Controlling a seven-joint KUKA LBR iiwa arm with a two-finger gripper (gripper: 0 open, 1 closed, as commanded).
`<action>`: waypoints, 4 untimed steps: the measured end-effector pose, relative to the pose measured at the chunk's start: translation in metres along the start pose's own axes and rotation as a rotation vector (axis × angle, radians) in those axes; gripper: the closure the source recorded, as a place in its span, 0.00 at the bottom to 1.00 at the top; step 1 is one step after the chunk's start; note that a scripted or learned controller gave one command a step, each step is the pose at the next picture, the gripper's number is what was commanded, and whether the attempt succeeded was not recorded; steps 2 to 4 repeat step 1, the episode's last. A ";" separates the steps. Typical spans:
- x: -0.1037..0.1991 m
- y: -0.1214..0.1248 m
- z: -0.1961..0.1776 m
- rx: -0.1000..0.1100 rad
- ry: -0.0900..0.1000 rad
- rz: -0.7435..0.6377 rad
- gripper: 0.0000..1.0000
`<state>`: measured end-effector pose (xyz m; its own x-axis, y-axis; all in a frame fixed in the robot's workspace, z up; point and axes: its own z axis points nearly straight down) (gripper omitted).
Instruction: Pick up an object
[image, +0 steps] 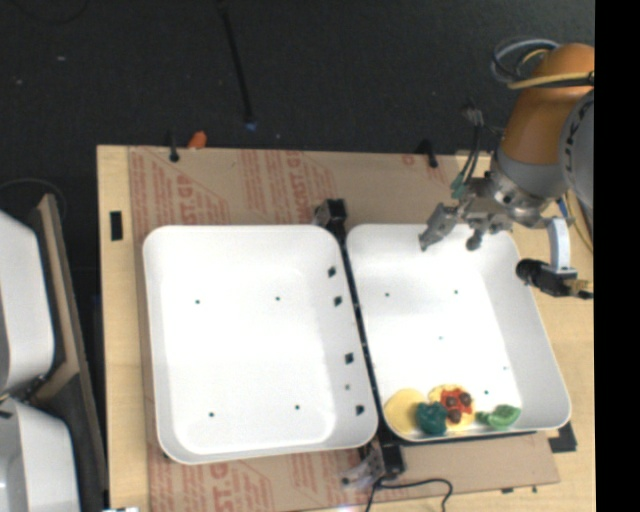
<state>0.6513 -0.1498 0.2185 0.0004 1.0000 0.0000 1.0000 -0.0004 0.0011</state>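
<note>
Two white bins sit side by side on the bench (120, 330). Pincer (455, 235) hangs over right bin's (520, 330) far edge, fingers spread, gripping nothing. Small objects cluster (452, 408) lies well apart in that bin's near corner; left bin (250, 340) alongside.

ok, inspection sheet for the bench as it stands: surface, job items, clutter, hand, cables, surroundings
Surface: bench bearing left bin and right bin, side by side.
Job's things: small pile of objects, yellow, red, teal and green, at the right bin's near edge.
Clutter: nothing seen.
Hand: hand above the right bin's far edge, apart from the pile.
Cables: black cable behind the bench; another at its front edge.
Surroundings: dark floor.
</note>
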 end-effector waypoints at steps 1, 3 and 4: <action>-0.020 -0.092 -0.001 0.000 -0.001 0.004 0.00; -0.020 -0.092 -0.001 0.000 -0.001 0.004 0.00; -0.020 -0.092 -0.001 0.000 -0.001 0.004 0.00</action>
